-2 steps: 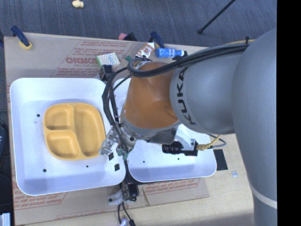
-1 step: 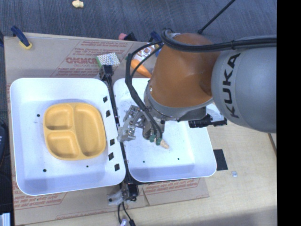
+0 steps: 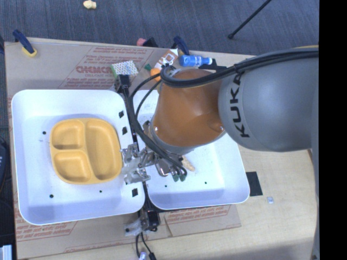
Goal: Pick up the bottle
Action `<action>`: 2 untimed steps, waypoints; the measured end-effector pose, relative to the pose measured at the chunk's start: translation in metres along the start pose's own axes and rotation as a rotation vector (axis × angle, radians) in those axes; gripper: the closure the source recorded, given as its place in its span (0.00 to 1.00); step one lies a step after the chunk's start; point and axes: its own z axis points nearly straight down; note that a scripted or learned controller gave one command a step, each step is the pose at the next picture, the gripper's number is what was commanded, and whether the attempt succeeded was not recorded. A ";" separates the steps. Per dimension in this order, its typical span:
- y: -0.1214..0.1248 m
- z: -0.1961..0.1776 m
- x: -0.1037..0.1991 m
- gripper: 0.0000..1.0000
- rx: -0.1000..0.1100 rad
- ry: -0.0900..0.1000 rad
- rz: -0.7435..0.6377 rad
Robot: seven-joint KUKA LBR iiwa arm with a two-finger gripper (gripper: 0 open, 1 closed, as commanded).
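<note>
Arm (image 3: 260, 107) is low over the right bin (image 3: 227, 183), its orange band hiding most of the bin. Jaws (image 3: 142, 166) at the bins' shared wall; opening not readable. Bottle not identifiable, perhaps beneath the wrist. Yellow tray (image 3: 85, 149) at 9 o'clock, left bin (image 3: 32, 107).

Dark grey carpet (image 3: 81, 20), perhaps ribbed, lies behind the bench (image 3: 282, 221).

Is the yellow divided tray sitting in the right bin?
No, the yellow divided tray lies in the left bin, while the arm reaches into the right bin.
</note>
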 end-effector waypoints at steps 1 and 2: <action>-0.014 -0.072 -0.004 1.00 0.001 -0.005 -0.022; -0.008 -0.036 -0.004 1.00 0.000 -0.002 -0.042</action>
